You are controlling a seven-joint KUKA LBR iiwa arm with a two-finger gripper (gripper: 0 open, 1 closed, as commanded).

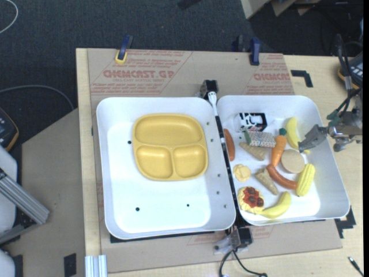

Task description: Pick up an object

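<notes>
Toy food crowding the shallow white right bin (331, 178) — probably heaped there as the picking stock. Lying among it: a curved yellow plastic banana (277, 206) near the front wall, a yellow corn cob (305, 179) just right of a long orange-red sausage (279, 178), an orange carrot (278, 149) leaning toward the middle. Sitting alone in the shallow white left bin (115, 206), a yellow three-compartment plastic plate (170, 145) — likely the drop spot. Hovering at the right bin's far side, just beside the corn cob, the grey two-finger gripper (314, 137); nothing showing between the fingers, spread too blurred to tell. Judging the pick as not yet made.
</notes>
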